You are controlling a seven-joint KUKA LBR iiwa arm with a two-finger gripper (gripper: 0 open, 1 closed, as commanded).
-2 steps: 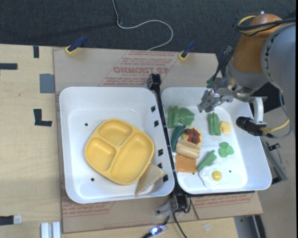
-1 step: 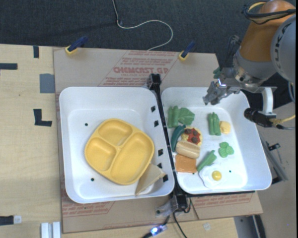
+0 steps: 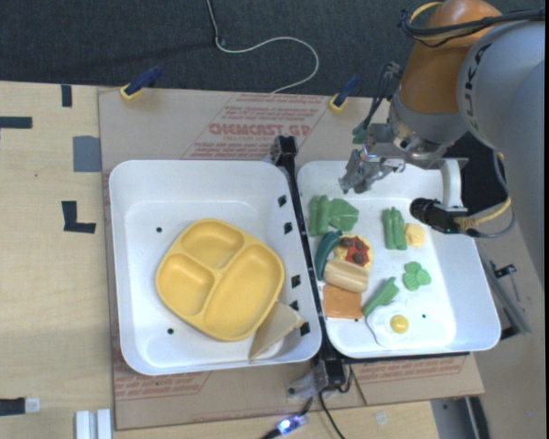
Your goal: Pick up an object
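My gripper (image 3: 359, 179) hangs over the back left part of the right bin (image 3: 457, 323), a little above and behind a green leafy toy (image 3: 332, 214). Nothing shows between its fingers. In the right bin lie several toy foods: a green pod (image 3: 394, 228), a pizza slice (image 3: 354, 249), a hot dog bun (image 3: 344, 276), an orange cheese slice (image 3: 341, 304), a small broccoli (image 3: 415, 276), a fried egg (image 3: 393, 325) and a yellow piece (image 3: 415, 236).
The left bin (image 3: 137, 199) holds a yellow divided plate (image 3: 220, 278) and a beige wedge (image 3: 276, 332) at its front right. A black divider (image 3: 297, 218) runs between the bins. The arm's black cable (image 3: 453, 216) lies over the right bin's far right side.
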